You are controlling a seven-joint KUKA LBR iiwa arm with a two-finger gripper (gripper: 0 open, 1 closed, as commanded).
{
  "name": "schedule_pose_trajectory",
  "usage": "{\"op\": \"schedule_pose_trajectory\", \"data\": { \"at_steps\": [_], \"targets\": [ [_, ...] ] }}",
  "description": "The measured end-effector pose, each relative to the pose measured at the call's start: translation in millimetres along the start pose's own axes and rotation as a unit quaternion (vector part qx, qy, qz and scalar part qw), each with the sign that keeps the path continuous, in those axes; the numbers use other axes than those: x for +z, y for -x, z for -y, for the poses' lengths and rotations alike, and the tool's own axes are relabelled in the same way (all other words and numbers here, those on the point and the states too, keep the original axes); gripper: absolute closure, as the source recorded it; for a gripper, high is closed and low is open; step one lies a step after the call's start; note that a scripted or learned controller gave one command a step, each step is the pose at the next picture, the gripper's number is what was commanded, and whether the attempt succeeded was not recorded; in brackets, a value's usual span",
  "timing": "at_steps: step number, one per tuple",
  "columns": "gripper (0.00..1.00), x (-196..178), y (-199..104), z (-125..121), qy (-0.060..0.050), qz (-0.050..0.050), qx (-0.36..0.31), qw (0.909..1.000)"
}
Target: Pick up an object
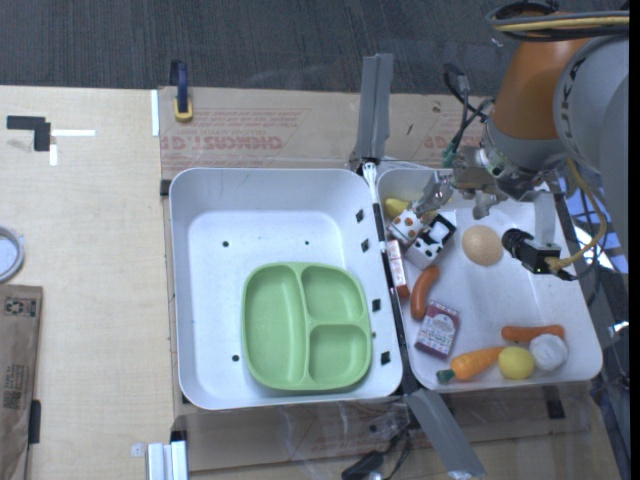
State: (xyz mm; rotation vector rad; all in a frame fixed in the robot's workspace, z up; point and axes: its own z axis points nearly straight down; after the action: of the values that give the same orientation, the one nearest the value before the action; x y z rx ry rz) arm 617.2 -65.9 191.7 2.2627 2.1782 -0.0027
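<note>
Gripper [432,196], finger state can't tell, hangs just above cow toy [428,236] with banana [397,207] left and egg [481,245] right, so crowding risks a glancing miss or double grab.

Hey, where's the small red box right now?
The small red box lies in the right bin, near its left wall, below the sausage and above the carrot.

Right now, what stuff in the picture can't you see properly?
- Claw: in the camera view, too small and cluttered among toys to tell open or shut.
- Small yellow toy in the right white bin: partly behind the black-and-white toy, so its shape is unclear.
- Small red box: label too small to read.
- Grey and orange arm: cut off by the right edge.
</note>
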Motion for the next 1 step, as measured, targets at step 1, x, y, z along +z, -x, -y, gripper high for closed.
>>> {"op": "schedule_pose_trajectory", "data": {
  "at_steps": [1],
  "targets": [
    [0.0,68.2,23.4,-13.3,0.01,0.002,-0.105,0.9944]
  ]
}}
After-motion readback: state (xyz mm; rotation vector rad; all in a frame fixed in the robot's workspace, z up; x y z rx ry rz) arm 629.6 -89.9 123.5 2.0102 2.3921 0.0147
